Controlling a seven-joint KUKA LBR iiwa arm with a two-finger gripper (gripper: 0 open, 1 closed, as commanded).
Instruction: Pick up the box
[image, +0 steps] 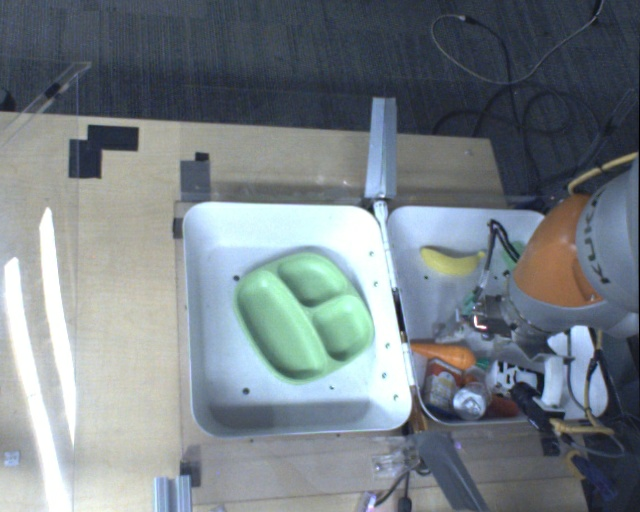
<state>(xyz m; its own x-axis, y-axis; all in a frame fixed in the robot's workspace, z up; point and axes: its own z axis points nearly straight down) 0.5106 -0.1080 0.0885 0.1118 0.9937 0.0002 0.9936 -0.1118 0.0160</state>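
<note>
Claw (487, 322) hangs low over the right bin (415, 300), tucked under the arm (560, 265); whether it is wide or narrow I cannot tell.

On the desk (100, 300), the left bin (200, 400) holds a green tray (303, 315). The right bin holds a banana (448, 262), a carrot (445, 352) and a can (469, 402). The box (438, 382) is, by my guess only, the reddish block between carrot and can, at the bin's near edge.

The step looks like the approach, with no grasp shown. Next the claw likely needs to shift toward the near edge, then descend clear of carrot and can.
</note>
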